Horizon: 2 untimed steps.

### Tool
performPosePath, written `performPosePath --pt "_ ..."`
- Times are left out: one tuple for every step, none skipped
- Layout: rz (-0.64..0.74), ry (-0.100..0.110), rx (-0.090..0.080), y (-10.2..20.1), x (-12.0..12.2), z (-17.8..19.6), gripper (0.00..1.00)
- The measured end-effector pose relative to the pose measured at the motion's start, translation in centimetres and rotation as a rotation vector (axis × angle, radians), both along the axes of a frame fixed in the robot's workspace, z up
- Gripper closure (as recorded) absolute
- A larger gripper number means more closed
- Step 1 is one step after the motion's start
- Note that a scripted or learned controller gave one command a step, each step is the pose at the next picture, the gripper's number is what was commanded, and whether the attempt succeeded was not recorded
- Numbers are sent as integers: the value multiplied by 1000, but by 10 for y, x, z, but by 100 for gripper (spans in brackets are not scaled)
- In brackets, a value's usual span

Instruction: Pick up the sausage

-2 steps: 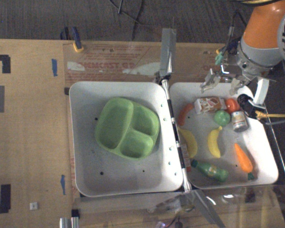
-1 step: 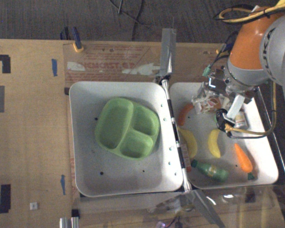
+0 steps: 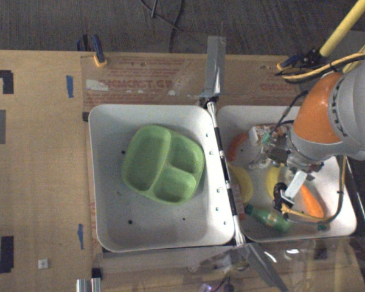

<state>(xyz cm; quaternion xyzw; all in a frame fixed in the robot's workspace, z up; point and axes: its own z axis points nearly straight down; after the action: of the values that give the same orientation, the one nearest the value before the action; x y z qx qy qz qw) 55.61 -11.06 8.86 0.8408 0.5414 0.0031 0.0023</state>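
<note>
Two white bins on counter [image 3: 36, 163]. Left bin [image 3: 103, 163]: green plate [image 3: 164, 163]. Right bin [image 3: 348, 221]: reddish sausage [image 3: 236, 146] against left wall, far end; banana [image 3: 244, 185], carrot [image 3: 312, 203] and green bottle [image 3: 269, 218] nearer. Pincer [image 3: 264, 149] just right of sausage; apart or together, cannot tell.

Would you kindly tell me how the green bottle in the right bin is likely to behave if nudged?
The bottle lies on its side and looks round, so it would probably roll or pivot rather than tip. It looks like small plastic, so it is likely light and stiff. The right bin has its near wall close beside it, which may stop it.
</note>
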Motion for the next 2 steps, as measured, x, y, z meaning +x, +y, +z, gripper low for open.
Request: performPosePath --pt "-107 9 1 28 -17 96 0" --pt "-220 10 2 -37 -15 5 0"
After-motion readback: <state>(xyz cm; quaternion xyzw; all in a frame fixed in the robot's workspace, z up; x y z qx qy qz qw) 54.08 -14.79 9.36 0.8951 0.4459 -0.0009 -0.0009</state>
